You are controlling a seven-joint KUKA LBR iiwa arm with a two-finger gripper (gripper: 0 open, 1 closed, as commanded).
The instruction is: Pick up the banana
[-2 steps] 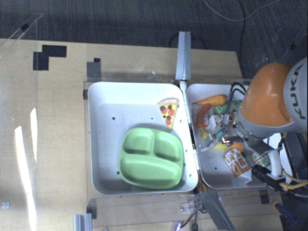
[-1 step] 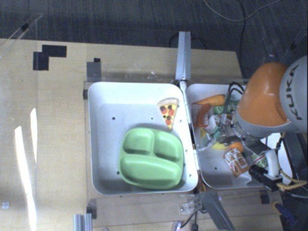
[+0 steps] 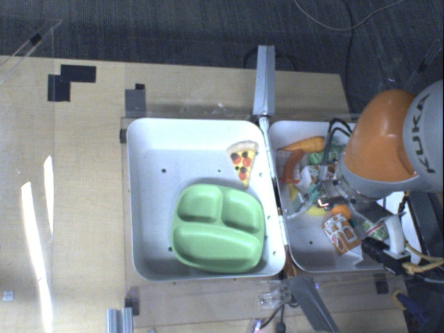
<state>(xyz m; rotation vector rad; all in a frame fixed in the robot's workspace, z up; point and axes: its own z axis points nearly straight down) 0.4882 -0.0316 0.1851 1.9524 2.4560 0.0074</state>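
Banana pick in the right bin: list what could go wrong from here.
1. The gripper sits low in the right bin among crowded items; the banana shows as just a small yellow patch beside it, so the grasp may miss.
2. An orange carrot-like piece and a printed packet lie close by; either could be caught instead.
3. The arm covers much of the bin, so a grasp would be hard to confirm.

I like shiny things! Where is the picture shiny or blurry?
In the camera view, bright streaks of glare lie on the wooden bench at the left; the white left bin looks evenly lit, the green plate has a soft sheen, and the small things under the arm look blurry.
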